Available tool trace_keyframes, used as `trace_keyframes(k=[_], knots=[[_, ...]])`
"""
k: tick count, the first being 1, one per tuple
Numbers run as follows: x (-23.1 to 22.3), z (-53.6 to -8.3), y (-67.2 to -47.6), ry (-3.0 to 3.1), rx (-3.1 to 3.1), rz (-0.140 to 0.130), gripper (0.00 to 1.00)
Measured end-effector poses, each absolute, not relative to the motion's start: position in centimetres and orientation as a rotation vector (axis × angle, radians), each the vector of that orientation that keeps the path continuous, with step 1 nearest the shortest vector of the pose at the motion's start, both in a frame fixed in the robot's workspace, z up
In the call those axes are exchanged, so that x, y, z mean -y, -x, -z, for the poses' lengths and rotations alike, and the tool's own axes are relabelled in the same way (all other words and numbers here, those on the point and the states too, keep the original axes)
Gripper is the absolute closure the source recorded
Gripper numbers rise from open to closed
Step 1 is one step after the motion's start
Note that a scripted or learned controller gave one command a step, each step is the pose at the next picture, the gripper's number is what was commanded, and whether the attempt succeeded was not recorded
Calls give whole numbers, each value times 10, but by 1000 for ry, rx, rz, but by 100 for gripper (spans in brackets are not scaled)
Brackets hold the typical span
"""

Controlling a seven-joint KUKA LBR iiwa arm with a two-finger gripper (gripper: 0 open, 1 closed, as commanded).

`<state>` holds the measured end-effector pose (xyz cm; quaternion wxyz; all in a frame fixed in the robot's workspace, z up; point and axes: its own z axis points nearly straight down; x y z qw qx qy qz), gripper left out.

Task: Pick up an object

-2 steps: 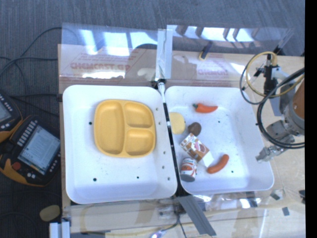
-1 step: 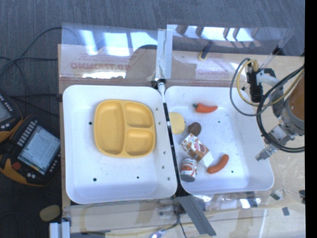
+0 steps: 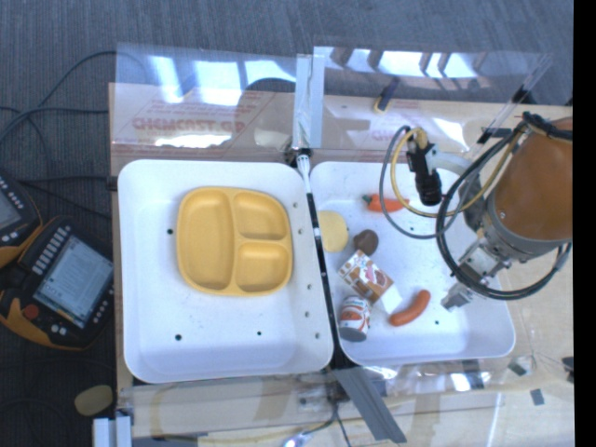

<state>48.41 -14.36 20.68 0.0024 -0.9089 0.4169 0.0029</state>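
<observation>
My gripper point(image 3: 459, 296) hangs low over the right side of the right bin point(image 3: 484, 343), below the grey wrist and orange band. A red-orange sausage point(image 3: 410, 308) lies just to its left, apart from it. Further left are a small printed carton point(image 3: 365, 277) and a short can point(image 3: 354, 317). A yellow round piece point(image 3: 331, 231) and a brown lump point(image 3: 366, 242) sit near the bin's left wall. An orange carrot-like piece point(image 3: 385, 203) lies toward the back. Nothing shows between the gripper's tips.
The left bin point(image 3: 149, 343) holds a yellow divided plate point(image 3: 235, 240). A ridge point(image 3: 317, 259) separates the two bins. Cables loop from the wrist over the back of the right bin. A handheld controller point(image 3: 56, 277) lies off the bench at the left.
</observation>
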Motion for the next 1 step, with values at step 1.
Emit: trace_keyframes(k=[1], knots=[[141,-254,-493,3048,-734,-6,100]])
